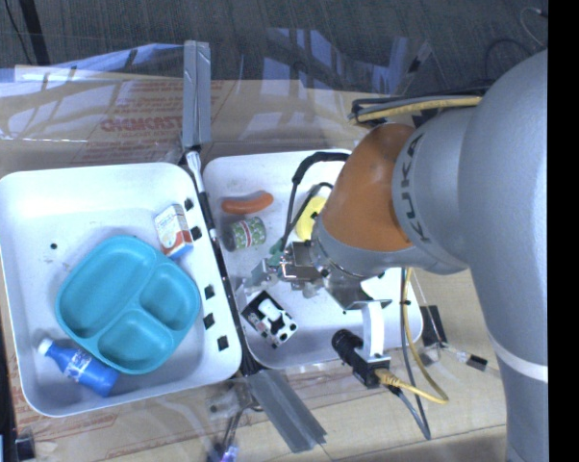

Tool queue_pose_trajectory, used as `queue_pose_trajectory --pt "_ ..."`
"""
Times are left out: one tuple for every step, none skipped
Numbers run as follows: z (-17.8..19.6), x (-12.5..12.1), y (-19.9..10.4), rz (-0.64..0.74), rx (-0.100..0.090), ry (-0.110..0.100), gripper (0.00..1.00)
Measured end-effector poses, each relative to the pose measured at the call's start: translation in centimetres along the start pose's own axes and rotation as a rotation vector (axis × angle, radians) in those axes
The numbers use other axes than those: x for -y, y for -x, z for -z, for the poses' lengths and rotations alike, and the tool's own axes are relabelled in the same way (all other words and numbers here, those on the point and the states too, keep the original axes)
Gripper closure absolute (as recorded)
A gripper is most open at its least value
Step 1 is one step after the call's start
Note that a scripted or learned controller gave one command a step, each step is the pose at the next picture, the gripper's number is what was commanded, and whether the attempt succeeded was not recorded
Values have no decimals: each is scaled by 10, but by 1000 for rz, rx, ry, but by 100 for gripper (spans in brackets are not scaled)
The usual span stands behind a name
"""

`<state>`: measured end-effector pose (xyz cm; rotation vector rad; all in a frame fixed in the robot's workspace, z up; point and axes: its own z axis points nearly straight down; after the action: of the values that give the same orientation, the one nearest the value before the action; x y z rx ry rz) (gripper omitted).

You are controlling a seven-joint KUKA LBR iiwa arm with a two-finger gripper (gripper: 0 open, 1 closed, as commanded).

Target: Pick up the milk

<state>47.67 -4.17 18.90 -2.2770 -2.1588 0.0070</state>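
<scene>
1. One tool (270, 318), black with white patches, low in the right bin (234, 169) near its front wall, under the grey arm (482, 181); cannot tell whether spread or pressed together, and nothing seen pinched in it.
2. Just behind the tool, toward the bin's back: a green can (243, 232) lying on its side, then a sausage (247, 202) near the back wall.
3. Beside those, partly hidden by the orange band (366, 200): something yellow (314, 212), too covered to name.
4. Across the wall between the bins, in the left bin (39, 176): the milk (171, 227), a small white carton with a red label, tilted, near that wall and well apart from the tool.
5. Touching or just beside the milk: a blue tray (128, 301) with three sections, mid-bin.
6. At the tray's front left corner: a blue bottle (78, 366) lying on its side.
7. Both bins side by side on the counter (97, 123).
</scene>
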Motion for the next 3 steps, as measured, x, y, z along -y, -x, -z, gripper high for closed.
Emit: queue_pose_trajectory --pt "-70 -5 58 42 -4 5 0" --pt "-82 -13 54 397 7 32 0" --pt "-46 -4 64 656 0 2 0"
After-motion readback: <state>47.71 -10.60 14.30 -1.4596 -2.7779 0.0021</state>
